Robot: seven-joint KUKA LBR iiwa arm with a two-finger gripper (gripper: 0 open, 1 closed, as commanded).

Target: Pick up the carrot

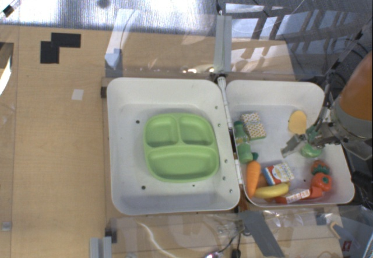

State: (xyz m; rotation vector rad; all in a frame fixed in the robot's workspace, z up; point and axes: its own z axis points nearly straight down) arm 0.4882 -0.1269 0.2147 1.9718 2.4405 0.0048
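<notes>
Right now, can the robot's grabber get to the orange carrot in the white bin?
Probably yes. The two-finger gripper hangs over the same white bin, and the orange carrot lies uncovered by the left wall, with a green toy close above it.

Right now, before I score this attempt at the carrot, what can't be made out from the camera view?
- End effector: too small and blurred to judge its opening.
- Small green object beneath it: identity unclear, partly covered.
- Red and white packet by the long orange carrot: label too small.
- Grey arm: cut off by the right edge.
</notes>
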